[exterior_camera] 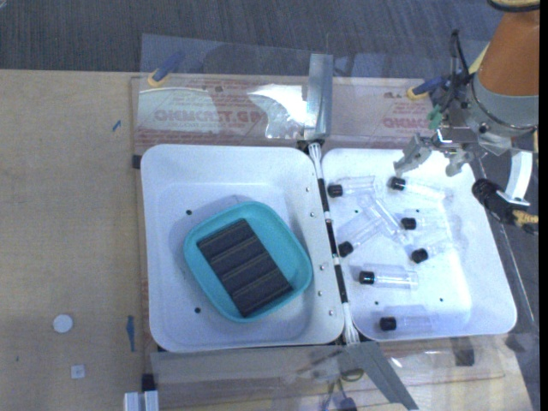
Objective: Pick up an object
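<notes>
Several clear tubes with black caps lie scattered in the right bin (488, 306): one tube (353, 186) at its far left, one tube (392, 276) near the middle, one tube (411, 323) at the front. My gripper (427, 165) hangs above the bin's far right corner, below the orange band. It is open, its fingers spread with nothing between them. A capped tube (399, 182) lies just below the left fingertip (402, 163).
The left bin (163, 187) holds a teal tray (199, 238) with a black ridged block (244, 265) in it. A metal divider runs between the bins. A clear plastic sheet with clamps lies behind them. Bare wooden bench spreads to the left.
</notes>
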Tool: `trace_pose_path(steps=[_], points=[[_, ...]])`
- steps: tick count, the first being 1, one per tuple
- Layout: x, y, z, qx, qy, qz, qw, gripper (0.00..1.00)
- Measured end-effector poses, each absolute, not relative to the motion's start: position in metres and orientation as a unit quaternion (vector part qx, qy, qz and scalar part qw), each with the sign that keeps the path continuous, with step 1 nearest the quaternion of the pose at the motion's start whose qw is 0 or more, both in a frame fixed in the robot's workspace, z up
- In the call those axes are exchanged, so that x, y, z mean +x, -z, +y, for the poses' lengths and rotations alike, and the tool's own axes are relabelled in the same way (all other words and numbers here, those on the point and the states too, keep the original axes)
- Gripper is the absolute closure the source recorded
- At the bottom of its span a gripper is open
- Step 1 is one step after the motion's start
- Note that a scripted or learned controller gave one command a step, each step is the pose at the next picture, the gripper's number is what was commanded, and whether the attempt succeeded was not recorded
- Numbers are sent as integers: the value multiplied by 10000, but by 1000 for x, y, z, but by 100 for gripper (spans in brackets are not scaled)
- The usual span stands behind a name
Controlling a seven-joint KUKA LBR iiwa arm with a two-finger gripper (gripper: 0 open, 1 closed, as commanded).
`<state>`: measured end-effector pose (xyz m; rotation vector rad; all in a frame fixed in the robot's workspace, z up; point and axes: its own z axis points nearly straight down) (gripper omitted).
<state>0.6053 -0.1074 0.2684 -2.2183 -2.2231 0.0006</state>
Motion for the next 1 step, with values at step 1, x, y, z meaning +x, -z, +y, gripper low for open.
trace_pose_path(steps=[1], points=[[589,-121,-140,-6729,26,-7397,-46,0]])
